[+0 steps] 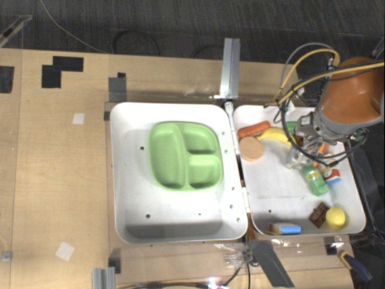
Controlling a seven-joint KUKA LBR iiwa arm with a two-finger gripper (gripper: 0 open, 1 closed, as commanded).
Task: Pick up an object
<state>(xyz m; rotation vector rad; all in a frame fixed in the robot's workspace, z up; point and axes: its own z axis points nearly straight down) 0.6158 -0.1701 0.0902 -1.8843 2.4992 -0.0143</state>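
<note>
Robot arm's jaws (308,159), grip state unclear, hang over the right bin (271,191); a green bottle (316,182) just below and banana (274,135) beside risk being knocked aside.

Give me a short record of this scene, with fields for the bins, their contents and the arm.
left bin: shallow white bin holding a green divided plastic tray
right bin: shallow white bin
far end of right bin: red sausage, yellow banana, round tan disc
near end of right bin: yellow ball, small brown block, blue and white bar
arm: grey and orange, gripper low over the right bin beside a green bottle
jaws: unclear
</note>
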